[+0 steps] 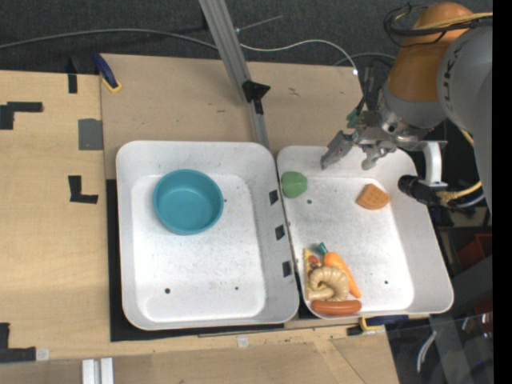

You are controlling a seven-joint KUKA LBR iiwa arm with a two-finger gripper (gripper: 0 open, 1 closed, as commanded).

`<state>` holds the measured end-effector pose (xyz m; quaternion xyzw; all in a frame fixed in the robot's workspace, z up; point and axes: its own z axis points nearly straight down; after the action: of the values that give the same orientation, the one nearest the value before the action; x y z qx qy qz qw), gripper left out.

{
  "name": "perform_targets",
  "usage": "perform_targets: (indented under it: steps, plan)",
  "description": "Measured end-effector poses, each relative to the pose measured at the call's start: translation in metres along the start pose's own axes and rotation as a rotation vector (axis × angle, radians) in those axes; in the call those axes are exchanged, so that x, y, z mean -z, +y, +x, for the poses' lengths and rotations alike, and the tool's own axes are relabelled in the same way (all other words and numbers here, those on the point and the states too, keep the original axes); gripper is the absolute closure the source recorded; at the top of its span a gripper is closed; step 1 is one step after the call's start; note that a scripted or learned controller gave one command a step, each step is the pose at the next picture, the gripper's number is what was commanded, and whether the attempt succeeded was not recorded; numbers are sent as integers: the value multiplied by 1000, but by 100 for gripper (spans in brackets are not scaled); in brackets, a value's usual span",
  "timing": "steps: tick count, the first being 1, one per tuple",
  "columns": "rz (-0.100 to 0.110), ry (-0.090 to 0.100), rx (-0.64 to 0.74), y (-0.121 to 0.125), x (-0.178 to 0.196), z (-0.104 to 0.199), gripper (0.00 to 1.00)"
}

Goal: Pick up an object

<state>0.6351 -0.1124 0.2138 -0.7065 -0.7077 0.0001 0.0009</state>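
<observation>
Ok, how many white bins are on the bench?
2. The left bin holds a blue bowl; the right bin holds a green ball, an orange piece and a food pile.

Arm (448, 54) cut off by right and top edges. Toy food pile (330, 282) in right bin's near corner overlaps itself; individual pieces hard to separate.

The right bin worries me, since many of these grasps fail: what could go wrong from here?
1. The green ball lies against the right bin's left wall and might roll away from the open gripper.
2. The carrot, pretzel-like piece and sausage are piled touching, so a grasp may slip.
</observation>
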Motion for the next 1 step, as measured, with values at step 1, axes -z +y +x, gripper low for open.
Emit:
perform_targets:
  steps: [1]
  plan:
    - [0,0,1,0,0,0,0]
